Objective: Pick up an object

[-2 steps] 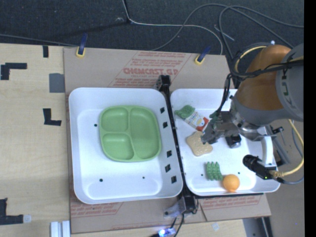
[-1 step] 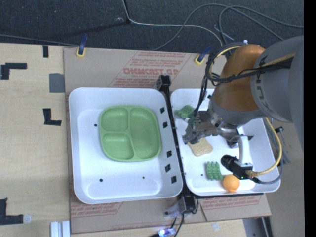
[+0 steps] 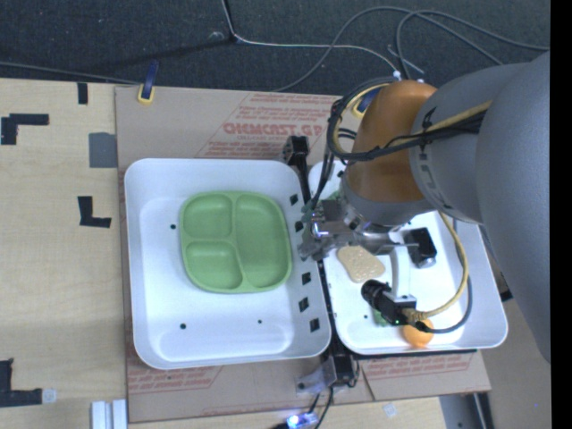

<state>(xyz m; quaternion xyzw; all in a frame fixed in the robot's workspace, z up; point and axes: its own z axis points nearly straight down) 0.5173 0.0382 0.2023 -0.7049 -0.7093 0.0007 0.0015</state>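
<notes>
Gripper (image 3: 315,232): positioned just right of the green plate (image 3: 234,241), low over the line where the left bin (image 3: 141,239) and the right bin (image 3: 478,324) meet. Whether it is open or closed cannot be told from this angle, as the wrist body covers the tips. What it holds or touches cannot be told either.

Arm (image 3: 500,141): grey with an orange band, reaching in from the side away from the green plate and covering much of the right bin.

Candidate objects: a flat tan piece (image 3: 360,263) lies on the right bin floor, right of the green plate and just beyond the gripper, apart from it. A small orange object (image 3: 416,334) lies farther right of the green plate and nearer the camera, close to the bin's front wall, with a yellow cable crossing beside it.

The green plate itself is divided into compartments and lies flat in the middle of the left bin.

Both bins rest on a cardboard sheet (image 3: 259,125) on the wooden surface (image 3: 54,266).
</notes>
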